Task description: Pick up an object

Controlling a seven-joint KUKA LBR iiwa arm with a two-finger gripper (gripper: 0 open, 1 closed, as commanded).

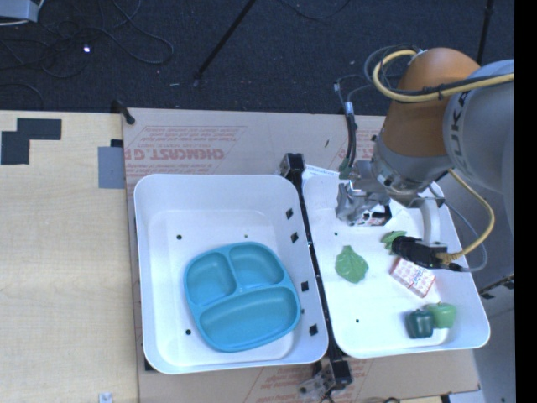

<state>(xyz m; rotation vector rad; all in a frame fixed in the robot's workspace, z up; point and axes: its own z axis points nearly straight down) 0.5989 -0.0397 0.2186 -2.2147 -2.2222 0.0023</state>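
Over the right bin's (470,330) far-left corner, the pincer (357,204) hangs; whether spread or pressed together, I cannot tell. Nearest lies a leaf-shaped green piece (351,264), soft-looking, just toward the camera from it. Farther right sit a flat red-and-white packet (414,277) and a blocky green toy (430,318).

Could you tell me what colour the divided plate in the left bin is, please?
The divided plate is light blue, seen clearly in the camera view.
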